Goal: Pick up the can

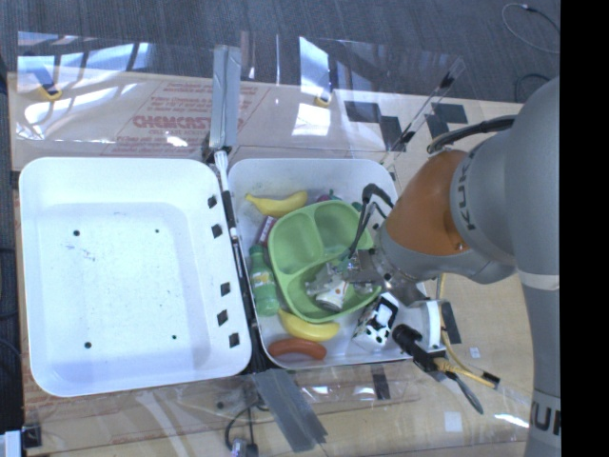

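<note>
Jaws (335, 288) reach into the green divided plate (306, 246) in the right bin (285, 171); their opening cannot be told. No can identifiable among the clutter.

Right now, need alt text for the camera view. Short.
The grey and orange arm reaches from the right into the right bin, its gripper down over a green divided plate. Around the plate lie two bananas, a green bottle and a reddish sausage-shaped item. The left bin sits alongside.
</note>
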Controlling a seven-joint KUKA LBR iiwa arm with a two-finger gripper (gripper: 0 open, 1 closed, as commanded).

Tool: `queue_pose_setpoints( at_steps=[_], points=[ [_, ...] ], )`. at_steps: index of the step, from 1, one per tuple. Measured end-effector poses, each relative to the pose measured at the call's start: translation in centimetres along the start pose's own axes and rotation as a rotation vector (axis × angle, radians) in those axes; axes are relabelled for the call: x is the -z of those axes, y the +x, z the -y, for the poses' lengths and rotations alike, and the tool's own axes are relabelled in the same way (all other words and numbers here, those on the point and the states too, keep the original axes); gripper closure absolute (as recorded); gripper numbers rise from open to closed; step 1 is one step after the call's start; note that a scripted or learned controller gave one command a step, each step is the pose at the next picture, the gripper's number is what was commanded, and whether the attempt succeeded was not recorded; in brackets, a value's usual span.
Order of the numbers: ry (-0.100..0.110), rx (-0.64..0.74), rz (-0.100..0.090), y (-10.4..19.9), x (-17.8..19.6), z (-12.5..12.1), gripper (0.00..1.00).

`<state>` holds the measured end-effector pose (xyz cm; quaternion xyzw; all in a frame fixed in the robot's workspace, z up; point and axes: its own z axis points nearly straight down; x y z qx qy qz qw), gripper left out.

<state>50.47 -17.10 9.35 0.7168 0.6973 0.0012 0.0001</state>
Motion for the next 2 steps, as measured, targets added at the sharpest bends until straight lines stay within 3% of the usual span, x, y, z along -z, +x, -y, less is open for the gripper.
queue_pose_setpoints(
  at_steps=[1,2],
  points=[
    [0.001,0.005,0.001,-0.1,0.9,-0.1,1.0],
    [0.006,-0.204,0.001,6.0,12.6,-5.2,1.0]
  ],
)
